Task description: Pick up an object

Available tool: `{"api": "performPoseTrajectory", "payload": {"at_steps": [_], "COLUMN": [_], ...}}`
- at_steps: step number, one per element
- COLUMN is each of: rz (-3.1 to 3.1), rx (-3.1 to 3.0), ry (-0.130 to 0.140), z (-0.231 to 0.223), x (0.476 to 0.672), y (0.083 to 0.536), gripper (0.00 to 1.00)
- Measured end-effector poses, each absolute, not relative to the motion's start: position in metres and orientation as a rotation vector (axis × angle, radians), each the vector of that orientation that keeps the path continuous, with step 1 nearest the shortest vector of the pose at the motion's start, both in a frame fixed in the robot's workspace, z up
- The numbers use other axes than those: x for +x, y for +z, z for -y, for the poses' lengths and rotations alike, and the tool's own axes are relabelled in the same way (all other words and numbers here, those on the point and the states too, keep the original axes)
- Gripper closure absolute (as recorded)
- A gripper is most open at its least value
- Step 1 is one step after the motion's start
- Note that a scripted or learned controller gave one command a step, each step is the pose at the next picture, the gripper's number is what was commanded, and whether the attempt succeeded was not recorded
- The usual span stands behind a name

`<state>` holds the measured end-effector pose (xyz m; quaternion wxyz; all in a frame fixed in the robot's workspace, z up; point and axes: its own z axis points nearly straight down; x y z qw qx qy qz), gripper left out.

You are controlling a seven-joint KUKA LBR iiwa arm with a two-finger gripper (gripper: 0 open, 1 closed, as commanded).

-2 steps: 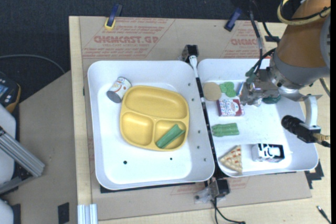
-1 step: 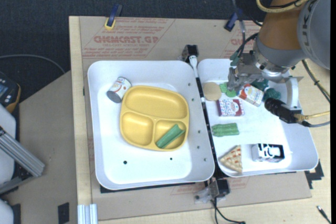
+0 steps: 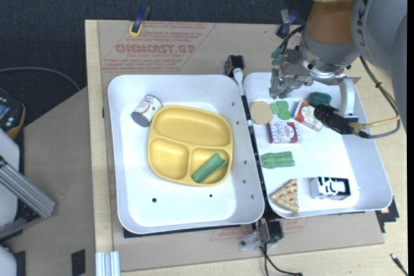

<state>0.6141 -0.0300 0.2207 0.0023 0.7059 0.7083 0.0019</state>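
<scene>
While the claw (image 3: 283, 88) hangs low at the right bin's (image 3: 372, 168) far end | fingers' gap: cannot tell | green piece (image 3: 281, 109) just nearside of claw, tan disc (image 3: 261, 112) beside it | risk: crowding could deflect a finger, causing a miss.

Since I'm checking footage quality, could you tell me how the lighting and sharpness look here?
Camera view: even, soft lighting, faint shadows; the left bin is bright white without hiding the yellow tray; slight softness around the end effector; small items in the right bin lack fine detail.
</scene>
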Motion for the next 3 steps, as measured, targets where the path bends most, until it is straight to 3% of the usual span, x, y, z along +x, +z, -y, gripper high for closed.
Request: {"api": "performPoseTrajectory", "payload": {"at_steps": [1, 3], "rz": [-2.216, -2.219], "rx": [2.220, 2.218], "ry": [0.002, 0.005], "z": [0.050, 0.040], "x": [0.615, 0.612], "y": [0.219, 0.236], "gripper": [1.00, 1.00]}}
